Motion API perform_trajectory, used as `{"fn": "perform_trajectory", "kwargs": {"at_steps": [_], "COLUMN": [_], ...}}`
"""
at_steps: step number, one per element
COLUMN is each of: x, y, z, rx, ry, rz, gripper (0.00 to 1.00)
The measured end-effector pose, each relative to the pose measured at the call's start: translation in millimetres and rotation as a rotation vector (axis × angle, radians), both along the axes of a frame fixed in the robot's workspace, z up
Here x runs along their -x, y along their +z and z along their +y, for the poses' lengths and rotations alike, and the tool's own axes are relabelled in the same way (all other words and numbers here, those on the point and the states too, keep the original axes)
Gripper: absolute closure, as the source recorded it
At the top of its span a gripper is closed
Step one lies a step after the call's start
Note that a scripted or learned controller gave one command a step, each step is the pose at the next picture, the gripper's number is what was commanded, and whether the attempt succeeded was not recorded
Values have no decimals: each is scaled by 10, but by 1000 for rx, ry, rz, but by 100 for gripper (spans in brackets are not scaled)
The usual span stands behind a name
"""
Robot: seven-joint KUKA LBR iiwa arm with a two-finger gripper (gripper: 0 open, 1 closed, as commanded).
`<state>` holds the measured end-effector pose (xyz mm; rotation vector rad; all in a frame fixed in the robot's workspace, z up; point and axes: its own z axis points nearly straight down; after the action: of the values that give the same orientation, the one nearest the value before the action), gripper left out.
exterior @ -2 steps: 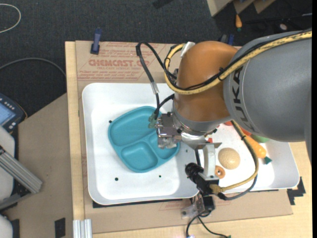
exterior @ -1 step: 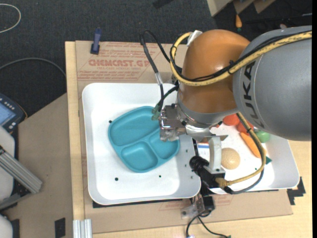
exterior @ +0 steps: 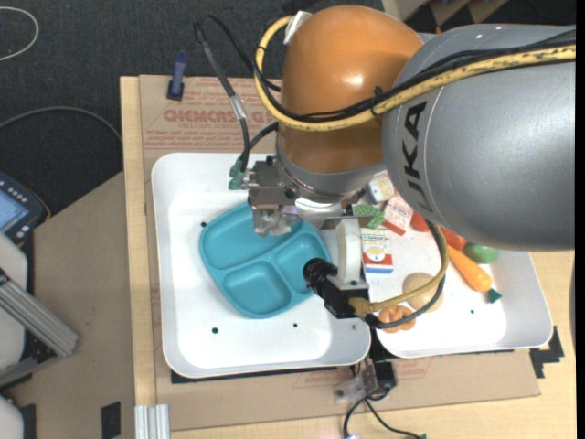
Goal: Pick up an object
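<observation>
A teal divided tray point(exterior: 260, 268) lies in the left white bin point(exterior: 187, 332), toward its right side. My gripper point(exterior: 271, 218) hangs straight down from the orange wrist band point(exterior: 343, 58) and sits at the tray's far rim, touching or just above it. The arm's big grey body point(exterior: 494, 117) hides much of the right bin point(exterior: 516, 323). In that bin I see an orange carrot point(exterior: 471, 268), a small white carton point(exterior: 377, 254), a red-and-white pack point(exterior: 398, 214) and a tan piece point(exterior: 419, 288).
Both bins rest on a cardboard sheet point(exterior: 151, 117) with a blue clip point(exterior: 176, 75) at its far left corner. Cables loop around the wrist and a black connector point(exterior: 327, 288) hangs over the wall between the bins. Bare white floor lies left of the tray.
</observation>
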<state>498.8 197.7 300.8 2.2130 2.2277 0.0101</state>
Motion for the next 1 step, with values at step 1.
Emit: {"fn": "perform_trajectory", "kwargs": {"at_steps": [1], "x": [84], "y": [2449], "z": [161], "rx": [-6], "ry": [-3], "rz": [-14], "gripper": [100]}}
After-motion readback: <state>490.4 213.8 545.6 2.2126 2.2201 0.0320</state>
